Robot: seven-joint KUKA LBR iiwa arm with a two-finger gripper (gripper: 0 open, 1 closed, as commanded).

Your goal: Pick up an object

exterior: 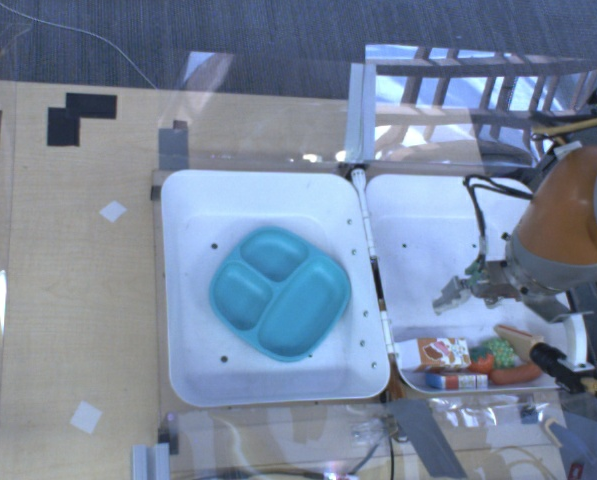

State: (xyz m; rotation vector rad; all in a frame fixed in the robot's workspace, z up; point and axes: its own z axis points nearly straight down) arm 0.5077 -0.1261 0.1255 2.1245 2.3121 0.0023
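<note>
camera view looks down at a slant on the desk (68, 298), where the left bin (183, 368) carries a teal divided plate (280, 292) and the right bin (418, 218) has a small heap of toy food along its near edge. the heap includes a small printed carton (443, 351), a flat red and blue packet (456, 380), a green piece (501, 351), a reddish sausage-like piece (516, 373) and a tan piece (518, 336), all touching or just beside one another. the arm (568, 218) leans in from the right, and the pincer (456, 298) hangs above the bin's bare floor, just beyond the heap; its fingers (448, 301) look spread with nothing between them. judging by their look, these toys are light, hollow and smooth, so likely to skid or tip under a glancing touch. the carton seems the best pick: stiff, flat-sided, at the heap's open left end. taking it across its narrow width would give the fingers parallel faces to bear on.
</note>
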